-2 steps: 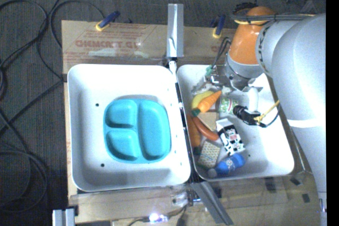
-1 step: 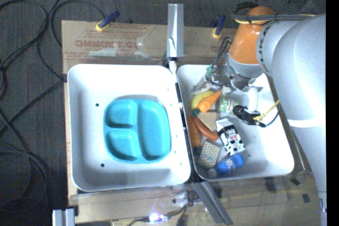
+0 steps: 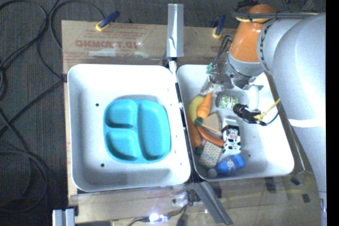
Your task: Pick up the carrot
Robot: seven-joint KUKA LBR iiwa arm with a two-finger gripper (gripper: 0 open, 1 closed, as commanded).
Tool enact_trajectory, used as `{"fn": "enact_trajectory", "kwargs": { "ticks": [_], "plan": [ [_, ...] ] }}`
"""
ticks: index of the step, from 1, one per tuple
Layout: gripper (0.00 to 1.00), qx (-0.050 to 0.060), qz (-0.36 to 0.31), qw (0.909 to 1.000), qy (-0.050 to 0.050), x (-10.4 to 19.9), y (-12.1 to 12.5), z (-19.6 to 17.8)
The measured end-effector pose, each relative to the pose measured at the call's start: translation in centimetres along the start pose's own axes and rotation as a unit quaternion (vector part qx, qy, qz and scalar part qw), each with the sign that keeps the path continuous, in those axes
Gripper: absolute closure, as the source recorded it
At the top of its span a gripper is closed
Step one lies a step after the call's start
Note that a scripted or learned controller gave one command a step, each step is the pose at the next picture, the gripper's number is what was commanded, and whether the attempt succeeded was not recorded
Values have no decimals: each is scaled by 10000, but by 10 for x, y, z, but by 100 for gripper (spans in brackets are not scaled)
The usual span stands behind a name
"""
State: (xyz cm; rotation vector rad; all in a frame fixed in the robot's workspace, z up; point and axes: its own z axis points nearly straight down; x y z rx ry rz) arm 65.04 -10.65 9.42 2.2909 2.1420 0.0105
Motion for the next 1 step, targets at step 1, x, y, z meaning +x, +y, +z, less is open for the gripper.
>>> {"fn": "enact_trajectory", "kwargs": {
  "ticks": [1],
  "plan": [
    [100, 71, 670, 9977, -12, 92, -42, -86]
  ]
}}
